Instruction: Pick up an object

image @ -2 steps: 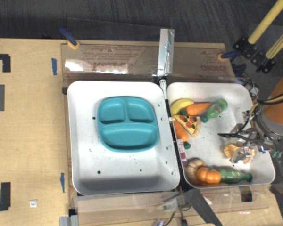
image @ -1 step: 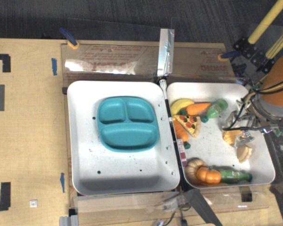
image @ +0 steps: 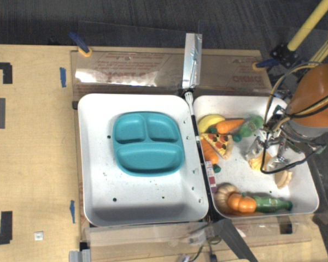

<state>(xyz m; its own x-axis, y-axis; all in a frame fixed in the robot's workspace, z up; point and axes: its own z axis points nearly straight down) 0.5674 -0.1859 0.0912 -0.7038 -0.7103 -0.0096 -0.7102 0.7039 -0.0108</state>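
My gripper (image: 267, 153) hangs low over the middle of the right bin (image: 311, 192), with the orange-banded wrist above it at the right. Its metal fingers point down beside a pale yellowish piece (image: 256, 162) on the bin floor. To its left lie a yellow banana (image: 208, 121), an orange carrot (image: 228, 126), a green item (image: 251, 125) and a pizza slice (image: 218, 143). Along the bin's front edge rest a brown bread roll (image: 223, 193), an orange pumpkin-like toy (image: 242, 203) and a green bottle (image: 272, 203). A beige piece (image: 283, 178) lies at the right.
The left bin (image: 93, 146) holds a teal divided plate (image: 148, 143). A metal divider strip (image: 192, 59) stands behind the gap between the bins. Black cables loop around the wrist. A yellow pole (image: 314, 16) crosses the upper right corner.
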